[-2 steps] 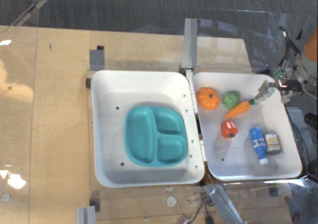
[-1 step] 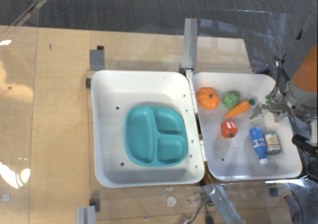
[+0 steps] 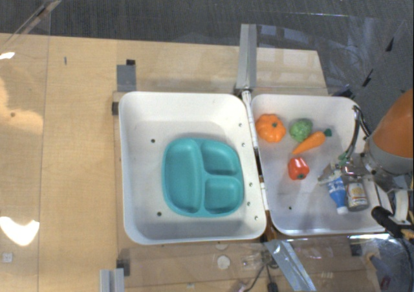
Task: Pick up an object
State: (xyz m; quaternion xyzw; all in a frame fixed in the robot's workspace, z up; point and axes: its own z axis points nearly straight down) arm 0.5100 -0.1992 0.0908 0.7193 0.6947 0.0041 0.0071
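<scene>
The right bin (image 3: 310, 223) holds several small items. An orange pumpkin (image 3: 270, 128), a green vegetable (image 3: 300, 129) and a carrot (image 3: 308, 143) lie near its far side. A red pepper (image 3: 297, 168) sits in the middle. A white and blue tube (image 3: 336, 192) and a small grey bottle (image 3: 357, 196) lie side by side near the right wall. My gripper (image 3: 347, 169) reaches in from the right, low over the bin, just above the top ends of the tube and the bottle. Nothing is visibly lifted.
The left bin (image 3: 139, 155) carries a teal divided plate (image 3: 202, 176). A metal post (image 3: 246, 57) stands behind the seam between the bins. The arm's orange band (image 3: 396, 130) overhangs the right bin's right wall. Wooden bench surrounds both bins.
</scene>
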